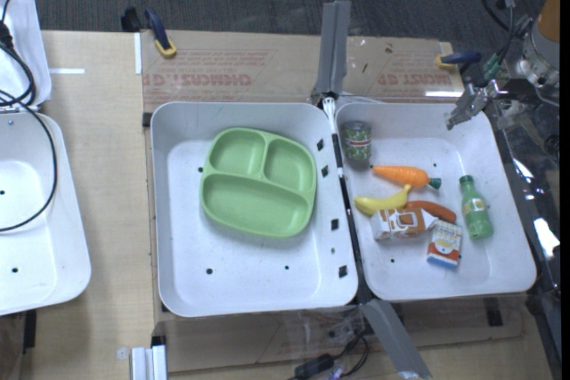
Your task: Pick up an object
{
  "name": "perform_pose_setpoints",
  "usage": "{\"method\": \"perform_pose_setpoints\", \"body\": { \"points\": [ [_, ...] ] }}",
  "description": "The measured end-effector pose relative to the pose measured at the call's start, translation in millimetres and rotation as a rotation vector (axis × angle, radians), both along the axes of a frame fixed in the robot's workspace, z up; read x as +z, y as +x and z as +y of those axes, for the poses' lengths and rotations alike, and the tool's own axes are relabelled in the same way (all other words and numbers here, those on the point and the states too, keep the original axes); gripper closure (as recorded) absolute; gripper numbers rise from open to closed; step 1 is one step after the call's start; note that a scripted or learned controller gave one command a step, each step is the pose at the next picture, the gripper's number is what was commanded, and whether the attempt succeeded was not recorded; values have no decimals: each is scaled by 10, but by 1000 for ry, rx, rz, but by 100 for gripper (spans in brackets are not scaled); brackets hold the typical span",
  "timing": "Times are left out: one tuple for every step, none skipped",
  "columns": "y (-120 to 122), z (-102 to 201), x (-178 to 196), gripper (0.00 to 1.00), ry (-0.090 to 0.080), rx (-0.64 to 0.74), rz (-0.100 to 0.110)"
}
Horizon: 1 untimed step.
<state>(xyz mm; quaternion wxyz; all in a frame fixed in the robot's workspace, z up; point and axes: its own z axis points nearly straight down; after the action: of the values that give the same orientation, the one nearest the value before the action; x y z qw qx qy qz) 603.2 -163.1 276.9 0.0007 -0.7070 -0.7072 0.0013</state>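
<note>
Bins sit side by side on the bench: the left bin [178, 218] holds a green plate [259, 182] with three compartments, lying flat near its middle. The right bin [499, 276] holds the small things. A can [357, 142] with a green label stands at the far left corner of that bin. Near it, toward the middle, lies a carrot [403, 176], its green tip pointing right. Just nearer than the carrot is a banana [383, 201], curved, its right end rising toward the carrot. A sausage [431, 210] lies just right of the banana, and a carton [400, 223] lies touching or almost touching both on their near side. A small box [444, 245] with a blue and red print lies right of the carton, tilted. A green bottle [476, 208] lies on the right side of the bin, cap toward the far end, apart from the box.

The gripper [469, 107] hangs at the far right corner of the right bin, over its rim, well apart from the bottle and the carrot. It is small and dark against the bench there, so how far its tips stand apart cannot be told, and nothing is seen in it. The arm [543, 40] comes in from the far right edge, with cables around it. A blue and yellow clamp [158, 35] lies at the far left of the bench board.
</note>
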Motion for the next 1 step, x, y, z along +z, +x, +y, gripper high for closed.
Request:
{"method": "perform_pose_setpoints", "body": {
  "points": [
    [-206, 145, -1078, 0, 0, -339, 0]
  ]
}}
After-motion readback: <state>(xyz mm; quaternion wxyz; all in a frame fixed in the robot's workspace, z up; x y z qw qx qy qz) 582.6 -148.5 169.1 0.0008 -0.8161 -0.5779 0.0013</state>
